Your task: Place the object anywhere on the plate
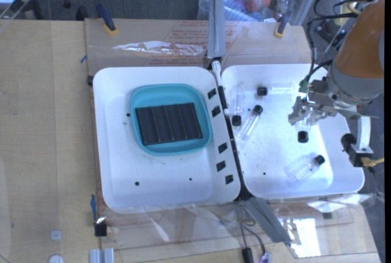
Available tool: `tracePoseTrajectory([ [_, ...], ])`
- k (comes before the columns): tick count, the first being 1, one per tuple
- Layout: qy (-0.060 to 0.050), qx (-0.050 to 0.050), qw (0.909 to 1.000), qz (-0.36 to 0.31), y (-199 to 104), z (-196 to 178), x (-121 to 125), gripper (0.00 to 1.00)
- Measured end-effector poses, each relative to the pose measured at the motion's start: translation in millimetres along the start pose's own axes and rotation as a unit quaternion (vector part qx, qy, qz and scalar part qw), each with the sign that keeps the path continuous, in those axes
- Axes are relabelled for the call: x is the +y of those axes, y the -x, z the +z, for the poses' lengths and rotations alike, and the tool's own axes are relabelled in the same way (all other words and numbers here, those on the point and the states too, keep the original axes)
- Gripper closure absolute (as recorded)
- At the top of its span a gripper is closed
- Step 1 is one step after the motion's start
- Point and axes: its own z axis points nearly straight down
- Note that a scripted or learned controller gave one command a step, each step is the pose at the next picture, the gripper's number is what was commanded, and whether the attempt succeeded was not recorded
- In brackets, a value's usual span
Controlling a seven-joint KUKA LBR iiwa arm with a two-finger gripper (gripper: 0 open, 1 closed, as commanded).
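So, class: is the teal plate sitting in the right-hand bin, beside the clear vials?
No: the teal plate sits in the left bin, while the clear vials lie in the right bin.

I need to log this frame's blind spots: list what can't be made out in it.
- Gripper, camera view: too small and blurred, against the right bin, to judge its grip.
- Clear vials: contents unreadable, transparent on white.
- Dark block on the teal plate: material unclear.
- Arm: cut off by the right edge.

No text, label, brand, number or sign can be read on anything here.
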Motion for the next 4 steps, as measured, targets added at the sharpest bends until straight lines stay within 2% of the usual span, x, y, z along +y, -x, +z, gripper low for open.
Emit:
tracePoseTrajectory([
  [1,0.000,0.000,1.0000,0.000,0,0,0,0.00],
  [2,0.002,0.000,0.9977,-0.067,65,28,51,0.00],
  [3,0.001,0.001,1.0000,-0.007,81,38,122,0.00],
  [4,0.003,0.000,1.0000,0.009,85,-6,122,0.00],
])
